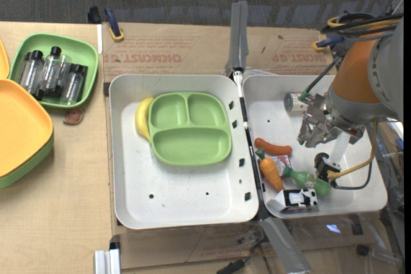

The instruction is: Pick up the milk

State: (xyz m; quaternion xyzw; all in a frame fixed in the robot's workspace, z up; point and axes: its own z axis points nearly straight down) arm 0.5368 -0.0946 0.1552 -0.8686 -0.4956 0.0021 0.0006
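I judge the milk (300,199), just below the carrot (271,173), light and boxy (thin-walled, crushable); I'd pinch its flat sides. Gripper (316,133) fingers: cannot tell.

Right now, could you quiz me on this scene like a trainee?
1. True or false: the green divided plate lies in the left bin.
2. Which lies nearest the milk carton? A the carrot, B the yellow plate, C the tray of bottles.
3. Fill in: the gripper hangs over the ___ bin.

Key: 1 true. 2 A. 3 right.
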